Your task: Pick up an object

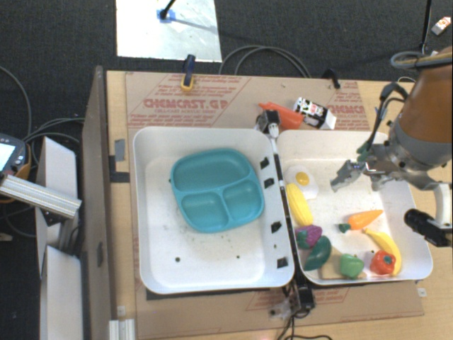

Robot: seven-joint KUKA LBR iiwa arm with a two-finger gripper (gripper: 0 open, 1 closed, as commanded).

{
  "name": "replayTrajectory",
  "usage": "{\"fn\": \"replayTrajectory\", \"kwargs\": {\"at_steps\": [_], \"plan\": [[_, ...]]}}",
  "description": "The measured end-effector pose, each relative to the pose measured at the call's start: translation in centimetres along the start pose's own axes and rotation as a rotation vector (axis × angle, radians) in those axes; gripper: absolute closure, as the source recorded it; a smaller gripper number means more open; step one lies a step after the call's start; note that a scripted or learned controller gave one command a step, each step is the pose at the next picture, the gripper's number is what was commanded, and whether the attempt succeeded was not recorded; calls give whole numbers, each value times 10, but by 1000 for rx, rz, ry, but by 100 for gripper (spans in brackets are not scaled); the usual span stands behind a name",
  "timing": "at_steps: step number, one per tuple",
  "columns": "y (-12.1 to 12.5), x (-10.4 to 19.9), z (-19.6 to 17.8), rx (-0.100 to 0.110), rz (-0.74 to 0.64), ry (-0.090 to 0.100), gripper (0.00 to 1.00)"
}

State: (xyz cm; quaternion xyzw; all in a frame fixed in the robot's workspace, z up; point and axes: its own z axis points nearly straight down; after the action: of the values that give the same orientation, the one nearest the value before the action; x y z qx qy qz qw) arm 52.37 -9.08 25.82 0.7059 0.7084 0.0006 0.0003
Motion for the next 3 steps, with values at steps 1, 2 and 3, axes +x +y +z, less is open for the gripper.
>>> {"fn": "replayTrajectory", "kwargs": {"at_steps": [1, 2, 3], "plan": [[54, 41, 79, 4, -5, 2, 0], [54, 38, 74, 0, 1, 0, 0], [54, 38, 74, 0, 1, 0, 0]]}}
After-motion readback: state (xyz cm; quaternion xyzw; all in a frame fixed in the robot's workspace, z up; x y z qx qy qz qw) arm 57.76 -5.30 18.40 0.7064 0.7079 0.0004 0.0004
